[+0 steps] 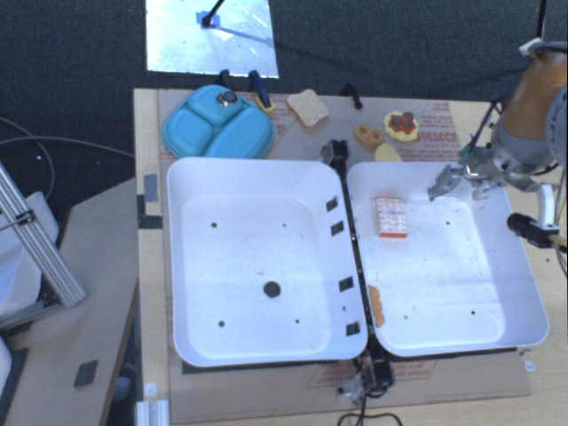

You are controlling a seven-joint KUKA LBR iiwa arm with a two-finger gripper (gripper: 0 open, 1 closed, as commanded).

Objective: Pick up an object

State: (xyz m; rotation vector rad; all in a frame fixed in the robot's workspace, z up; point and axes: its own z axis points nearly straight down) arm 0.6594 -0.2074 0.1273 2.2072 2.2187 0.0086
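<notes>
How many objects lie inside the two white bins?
3: a small box and an orange piece in the right bin, a dark disc in the left bin.

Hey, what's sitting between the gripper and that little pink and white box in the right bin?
Nothing. In the camera view, bare white floor of the right bin separates the gripper from the pink and white box.

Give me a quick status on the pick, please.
Pincer hovering over right bin, upper right corner, nothing held. Small pink-and-white box lying left of it, untouched. No obstruction between them.
</notes>
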